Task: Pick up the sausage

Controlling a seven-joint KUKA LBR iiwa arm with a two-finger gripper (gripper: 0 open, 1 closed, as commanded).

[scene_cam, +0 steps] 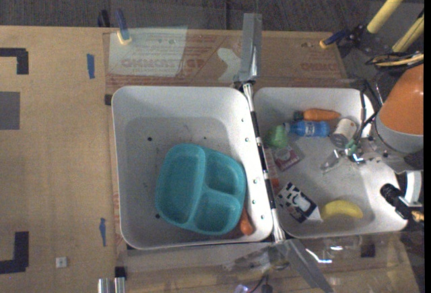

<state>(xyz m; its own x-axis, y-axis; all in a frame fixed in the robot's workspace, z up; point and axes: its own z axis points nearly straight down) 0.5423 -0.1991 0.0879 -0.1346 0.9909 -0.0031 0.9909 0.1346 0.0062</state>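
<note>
Brown board covers the bench (pixel 54 150), and two white bins sit on it side by side.

We think the sausage (pixel 322 114) is the long orange thing in the right bin (pixel 350 184). It lies near the back wall, and it looks smooth and round, like a fat stick with a darker tip on its far end. We are not fully sure it is the sausage, but its shape fits best.

From the gripper (pixel 342 155), the sausage lies toward the back wall and a bit farther out from the arm. It is near but not touching. Its long side runs along the back wall, about the same way the arm reaches in. So we think the gripper should close across its short, thin side.

We cannot tell if the gripper is open or closed. We see nothing held in it.

A blue bottle (pixel 310 128) lies just beside the sausage, between it and the gripper. A white cup (pixel 344 130) sits just behind the gripper. These two are close and could get bumped.

Past the bottle is a green thing (pixel 277 136) and a pink packet (pixel 287 159). On the gripper's front side lie a banana (pixel 342 209) and a black and white box (pixel 297 201).

Far past them all, the left bin (pixel 135 150) holds a blue-green plate (pixel 201 188).
</note>
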